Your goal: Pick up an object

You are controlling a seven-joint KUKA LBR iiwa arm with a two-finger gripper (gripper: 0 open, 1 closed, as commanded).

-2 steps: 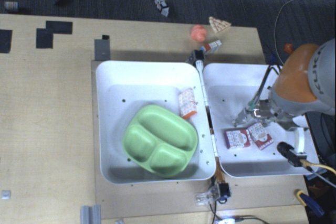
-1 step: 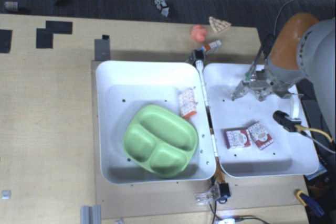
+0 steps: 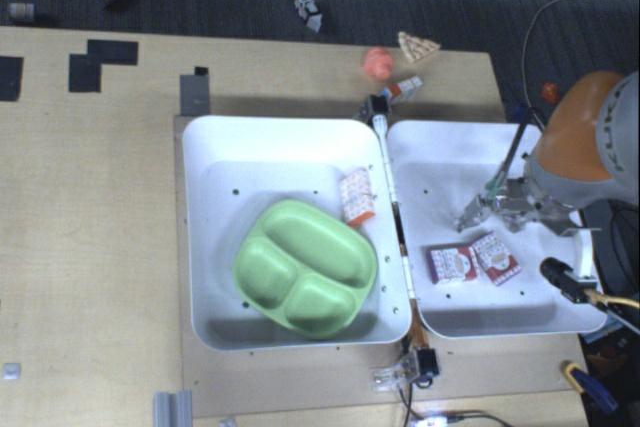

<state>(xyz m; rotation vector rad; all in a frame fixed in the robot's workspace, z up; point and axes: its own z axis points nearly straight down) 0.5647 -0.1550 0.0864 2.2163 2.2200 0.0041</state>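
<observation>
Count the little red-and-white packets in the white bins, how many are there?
3. One small red-and-white packet lies in the left white bin, beside the green divided plate. Two more lie together in the right white bin. The plate may hide others.

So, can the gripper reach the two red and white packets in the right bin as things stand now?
Probably yes. The gripper hangs in the right bin, just above the two red and white packets, which lie flat with nothing on top of them.
</observation>
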